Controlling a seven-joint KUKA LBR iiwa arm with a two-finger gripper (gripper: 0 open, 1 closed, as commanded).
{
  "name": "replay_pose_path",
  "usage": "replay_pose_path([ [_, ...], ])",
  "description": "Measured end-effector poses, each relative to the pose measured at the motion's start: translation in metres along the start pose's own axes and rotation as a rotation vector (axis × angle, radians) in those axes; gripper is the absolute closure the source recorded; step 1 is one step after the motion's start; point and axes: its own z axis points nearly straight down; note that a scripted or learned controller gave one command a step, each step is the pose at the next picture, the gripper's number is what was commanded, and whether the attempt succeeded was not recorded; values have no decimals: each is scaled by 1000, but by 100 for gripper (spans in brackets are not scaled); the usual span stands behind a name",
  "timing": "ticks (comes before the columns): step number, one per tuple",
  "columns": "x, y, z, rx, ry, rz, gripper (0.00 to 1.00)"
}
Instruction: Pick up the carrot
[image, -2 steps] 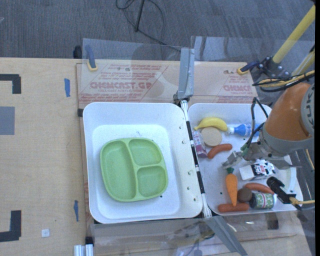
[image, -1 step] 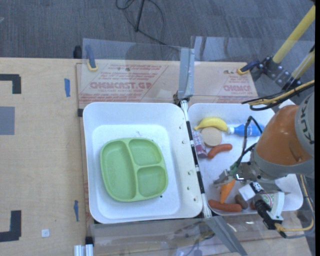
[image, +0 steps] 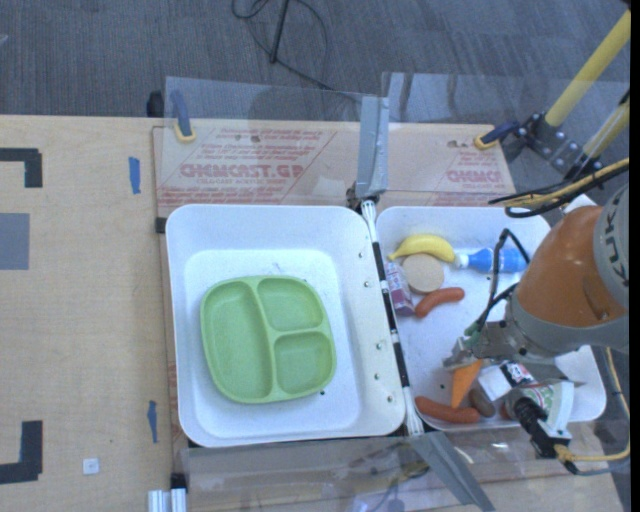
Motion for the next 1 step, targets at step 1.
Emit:
replay_pose_path([
  [1, 47, 0, -87, 8, 0, 305, 100],
])
